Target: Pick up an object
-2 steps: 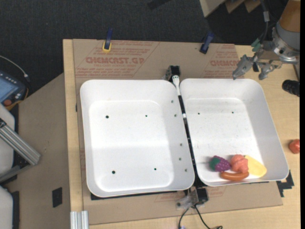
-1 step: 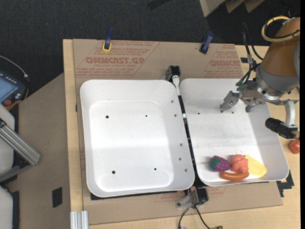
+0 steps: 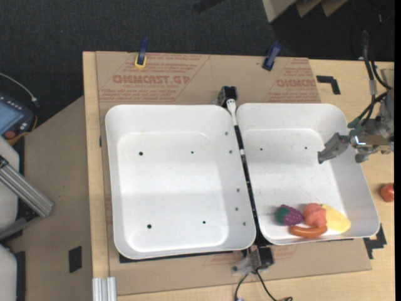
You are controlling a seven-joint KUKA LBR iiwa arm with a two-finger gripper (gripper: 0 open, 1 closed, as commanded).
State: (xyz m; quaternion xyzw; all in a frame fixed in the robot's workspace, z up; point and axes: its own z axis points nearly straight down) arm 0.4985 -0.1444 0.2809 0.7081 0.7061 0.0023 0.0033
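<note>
A cluster of toy food lies in the near right corner of the right bin [image 3: 294,121]: purple grapes [image 3: 289,215], a red-orange piece [image 3: 315,214], a yellow piece [image 3: 337,221] and an orange sausage-like piece [image 3: 307,231]. They touch one another. My gripper [image 3: 343,158] hangs over the right bin's right side, well behind the cluster. Its fingers [image 3: 329,149] are spread open with nothing between them.
The left bin [image 3: 119,168] adjoins the right one along a black seam with clips at both ends. A small orange object [image 3: 387,192] sits on the bench outside the right bin's right wall. Blue clamps hold the cardboard at the back edge.
</note>
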